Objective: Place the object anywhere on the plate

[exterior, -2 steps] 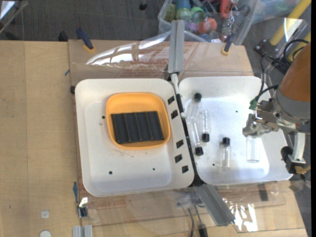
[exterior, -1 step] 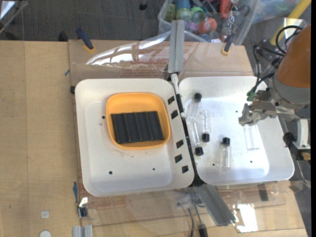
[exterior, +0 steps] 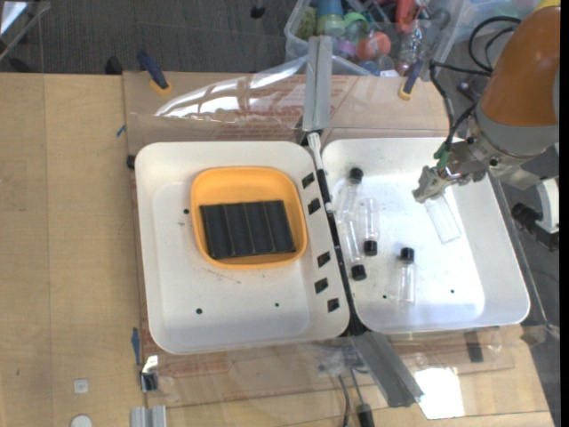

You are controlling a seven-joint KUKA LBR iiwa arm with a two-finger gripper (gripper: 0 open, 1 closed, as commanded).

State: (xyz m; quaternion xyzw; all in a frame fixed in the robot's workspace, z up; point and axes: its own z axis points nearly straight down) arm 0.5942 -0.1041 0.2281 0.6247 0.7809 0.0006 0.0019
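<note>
We have one fixed camera above the bench [exterior: 62, 238], looking down at a slant. Both white bins sit mid-frame: left bin [exterior: 169, 310], right bin [exterior: 498, 301]. We see the arm [exterior: 524, 69] enter from the right; a clutter tub [exterior: 382, 12] lies at the top edge

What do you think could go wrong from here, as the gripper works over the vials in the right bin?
The clear vial just below the gripper is see-through against the white right bin, so a grasp may miss or slip. The other vials lie bunched near the divider, hard to pick singly. The orange plate already carries a black ridged block, leaving little bare rim for a rolling vial.
</note>
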